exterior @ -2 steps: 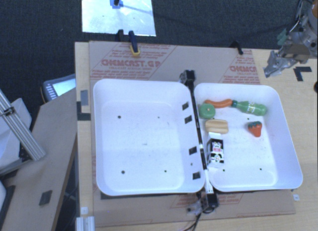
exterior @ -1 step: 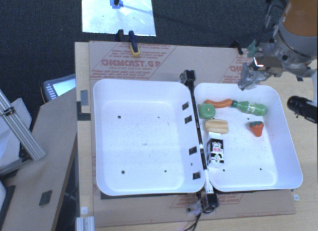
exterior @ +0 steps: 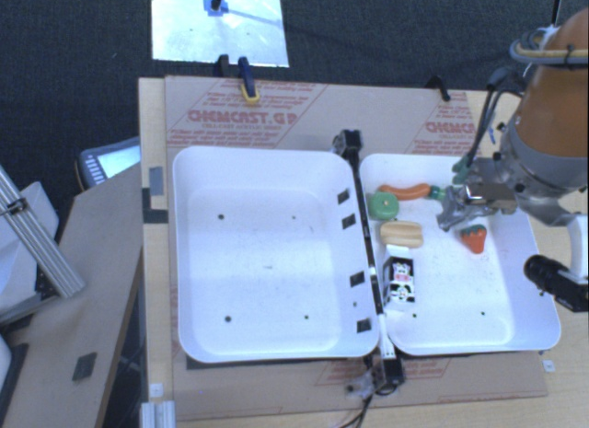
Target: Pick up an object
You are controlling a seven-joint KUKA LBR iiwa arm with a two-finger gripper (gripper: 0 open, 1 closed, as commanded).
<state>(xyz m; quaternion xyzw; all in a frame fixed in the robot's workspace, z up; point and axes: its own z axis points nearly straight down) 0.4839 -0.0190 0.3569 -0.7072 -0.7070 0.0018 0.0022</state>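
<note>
The right bin [exterior: 515,325] holds several small toys: an orange carrot [exterior: 405,191] with a green end, a green round piece [exterior: 383,205], a tan bread-like piece [exterior: 401,233], a red strawberry [exterior: 474,238] and a black-and-white cow-patterned block [exterior: 399,281]. My gripper [exterior: 453,214] hangs over the bin's upper right part, between the carrot's green end and the strawberry, just left of the strawberry. No toy shows between its fingers.
The left bin [exterior: 267,251] lies beside the right one, with a black divider strip [exterior: 361,242] between them. A black cylindrical part [exterior: 555,281] juts in at the right bin's right edge. Cardboard [exterior: 276,113] lies under both bins.
</note>
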